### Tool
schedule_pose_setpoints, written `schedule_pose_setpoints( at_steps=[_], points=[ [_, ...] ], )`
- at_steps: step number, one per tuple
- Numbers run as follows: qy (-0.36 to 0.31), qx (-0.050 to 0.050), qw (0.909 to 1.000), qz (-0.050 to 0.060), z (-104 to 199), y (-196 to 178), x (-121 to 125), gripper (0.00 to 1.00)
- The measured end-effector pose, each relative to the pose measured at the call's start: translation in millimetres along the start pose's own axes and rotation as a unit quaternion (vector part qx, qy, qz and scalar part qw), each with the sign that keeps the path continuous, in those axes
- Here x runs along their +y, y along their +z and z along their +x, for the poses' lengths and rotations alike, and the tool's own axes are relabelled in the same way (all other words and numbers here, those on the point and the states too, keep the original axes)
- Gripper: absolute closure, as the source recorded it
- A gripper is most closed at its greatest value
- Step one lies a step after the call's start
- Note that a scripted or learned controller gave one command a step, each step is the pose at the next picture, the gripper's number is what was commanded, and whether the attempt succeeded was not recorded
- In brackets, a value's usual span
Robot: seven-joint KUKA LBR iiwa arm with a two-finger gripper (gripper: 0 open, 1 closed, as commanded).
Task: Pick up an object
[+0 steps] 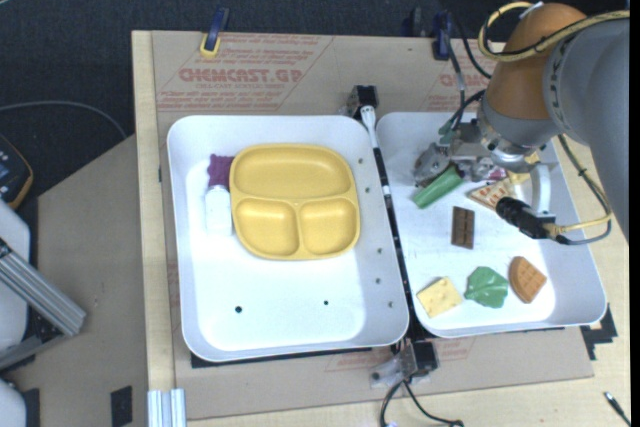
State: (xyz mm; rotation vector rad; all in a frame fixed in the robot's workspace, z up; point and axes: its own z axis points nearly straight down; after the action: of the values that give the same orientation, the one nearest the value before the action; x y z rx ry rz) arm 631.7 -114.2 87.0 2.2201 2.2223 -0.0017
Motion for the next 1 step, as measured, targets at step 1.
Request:
schedule_pose_setpoints(
  at_steps=[1],
  points=[
    [0.0, 0.001, 1.0, -0.004, 0.2, -13.6, 2.1, 1.0]
  ],
)
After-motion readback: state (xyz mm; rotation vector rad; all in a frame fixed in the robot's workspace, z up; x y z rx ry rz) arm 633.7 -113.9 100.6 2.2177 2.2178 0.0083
